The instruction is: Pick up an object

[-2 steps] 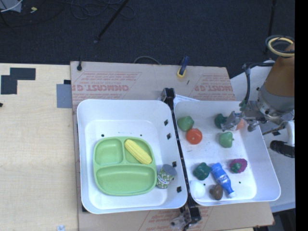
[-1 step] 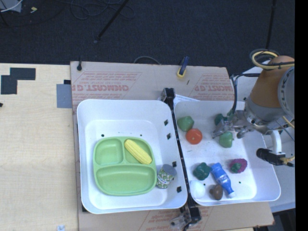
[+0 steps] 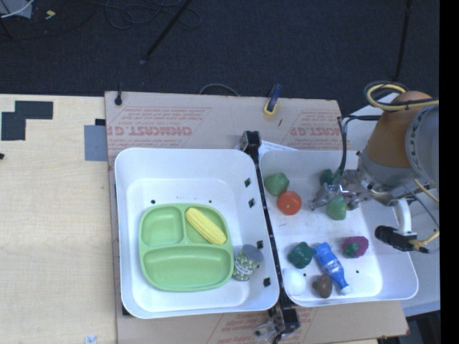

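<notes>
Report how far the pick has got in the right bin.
Done: the arm has reached into the right bin, with the end effector low among the toys. In hand: it sits right at a light green object, but a grip cannot be confirmed from this view. Left: securing and lifting. The orange ball, blue bottle and purple toy lie untouched.

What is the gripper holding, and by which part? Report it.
It cannot be told. The gripper is low in the right bin, right at a green object, but the view does not show that object between its fingers.
</notes>
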